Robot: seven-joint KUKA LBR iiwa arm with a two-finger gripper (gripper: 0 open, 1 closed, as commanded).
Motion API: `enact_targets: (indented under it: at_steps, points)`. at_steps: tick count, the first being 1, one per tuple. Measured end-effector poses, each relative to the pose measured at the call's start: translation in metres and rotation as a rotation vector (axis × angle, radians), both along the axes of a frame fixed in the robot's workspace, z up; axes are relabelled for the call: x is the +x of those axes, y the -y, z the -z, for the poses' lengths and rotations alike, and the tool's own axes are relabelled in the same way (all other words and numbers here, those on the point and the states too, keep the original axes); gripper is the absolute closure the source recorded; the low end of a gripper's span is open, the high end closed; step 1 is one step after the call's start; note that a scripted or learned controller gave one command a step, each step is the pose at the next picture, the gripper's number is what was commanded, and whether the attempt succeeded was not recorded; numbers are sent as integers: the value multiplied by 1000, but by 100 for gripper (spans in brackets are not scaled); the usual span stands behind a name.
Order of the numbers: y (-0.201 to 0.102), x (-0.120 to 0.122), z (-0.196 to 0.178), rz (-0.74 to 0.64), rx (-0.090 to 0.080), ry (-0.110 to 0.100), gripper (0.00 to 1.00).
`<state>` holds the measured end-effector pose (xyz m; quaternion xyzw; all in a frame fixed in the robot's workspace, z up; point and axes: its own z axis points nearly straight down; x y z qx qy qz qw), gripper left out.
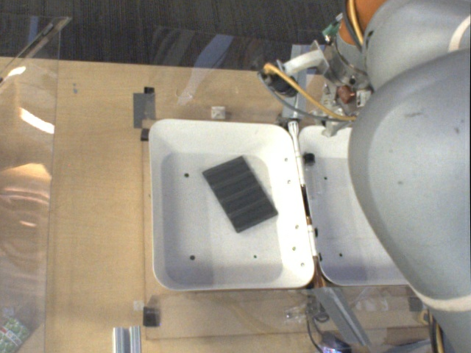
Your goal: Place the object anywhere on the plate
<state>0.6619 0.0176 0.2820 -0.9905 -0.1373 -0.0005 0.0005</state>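
A dark grey ribbed rectangular plate point(240, 193) lies tilted in the middle of the left white bin point(169, 219). The grey arm point(412, 160) with its orange band comes in from the right and covers most of the right bin point(331, 219). Its wrist, with cables, sits near the top right, above the right bin's far edge. The arm's bulk hides whatever lies beneath it in the right bin.
A small white cube point(217, 112) rests on the wooden bench behind the left bin. Black brackets point(148, 101) stand at the left bin's corners. A clear panel leans at the far left of the bench.
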Motion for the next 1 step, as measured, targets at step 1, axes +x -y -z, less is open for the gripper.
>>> enact_targets:
  at_steps: [1]
  points:
    - [-4,-4,96,-98,-1,-3,100]
